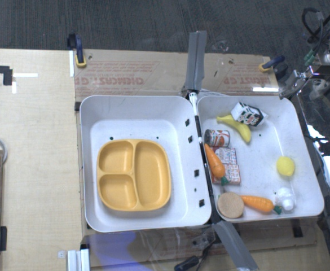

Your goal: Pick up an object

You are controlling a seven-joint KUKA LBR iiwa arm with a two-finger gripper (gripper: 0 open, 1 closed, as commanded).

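Note:
The right bin [306, 151] holds several small items. A banana [238, 127] lies at the back with a black-and-white toy box [247, 114] against it. A can [216, 138] lies on its side by the left wall, with a carrot [214, 162] and a pink packet [230, 165] just in front of it. A yellow lemon [285, 166] sits toward the right. Along the front lie a round brown biscuit [230, 205], a second carrot [258, 203] and a small white object [286, 199]. My gripper [293, 86] hangs outside the bin's back right corner, above the bench, touching nothing.
The left bin [91, 151] holds a yellow divided plate [134, 174]. A grey divider post [196, 61] rises between the bins at the back. Cables and arm hardware [322, 44] crowd the far right. Clamps [77, 52] sit on the cardboard behind the bins.

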